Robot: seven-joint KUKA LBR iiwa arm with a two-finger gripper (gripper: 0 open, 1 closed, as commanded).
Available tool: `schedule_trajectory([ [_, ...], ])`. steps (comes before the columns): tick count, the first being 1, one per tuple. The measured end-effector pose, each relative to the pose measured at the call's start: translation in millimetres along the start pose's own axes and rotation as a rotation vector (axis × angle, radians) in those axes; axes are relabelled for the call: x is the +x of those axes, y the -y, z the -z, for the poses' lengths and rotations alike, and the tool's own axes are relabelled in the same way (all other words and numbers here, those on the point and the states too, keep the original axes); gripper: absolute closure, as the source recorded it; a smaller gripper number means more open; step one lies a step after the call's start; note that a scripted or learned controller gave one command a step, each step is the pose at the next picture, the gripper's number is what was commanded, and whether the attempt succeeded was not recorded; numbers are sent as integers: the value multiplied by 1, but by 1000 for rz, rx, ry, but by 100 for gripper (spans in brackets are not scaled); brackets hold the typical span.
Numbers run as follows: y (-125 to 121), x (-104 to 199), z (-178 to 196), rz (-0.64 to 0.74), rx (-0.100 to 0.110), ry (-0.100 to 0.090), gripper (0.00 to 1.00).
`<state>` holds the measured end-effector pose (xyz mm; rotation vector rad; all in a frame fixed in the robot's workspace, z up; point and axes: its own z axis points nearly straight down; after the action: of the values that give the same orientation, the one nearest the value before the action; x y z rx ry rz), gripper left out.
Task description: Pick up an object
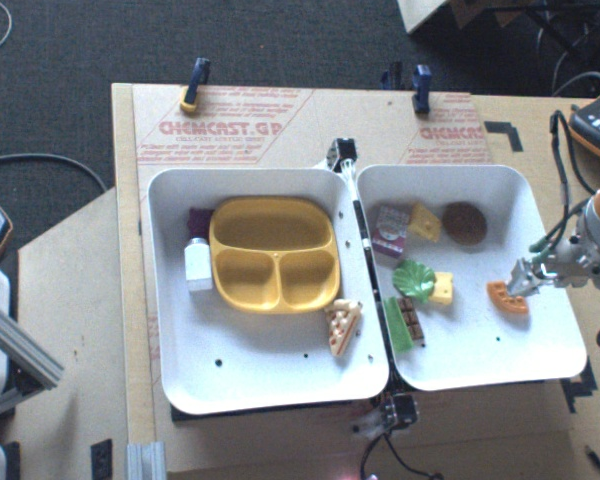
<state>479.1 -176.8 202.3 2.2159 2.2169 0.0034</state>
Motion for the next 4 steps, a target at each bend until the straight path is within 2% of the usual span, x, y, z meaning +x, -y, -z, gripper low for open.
schedule_trajectory([
  [1, -1, 0, 24, 1, 1, 0, 100],
  [2, -22, 46, 27, 5, 2, -3, 100],
  [4, -83, 143, 38, 6, 1, -4, 100],
])
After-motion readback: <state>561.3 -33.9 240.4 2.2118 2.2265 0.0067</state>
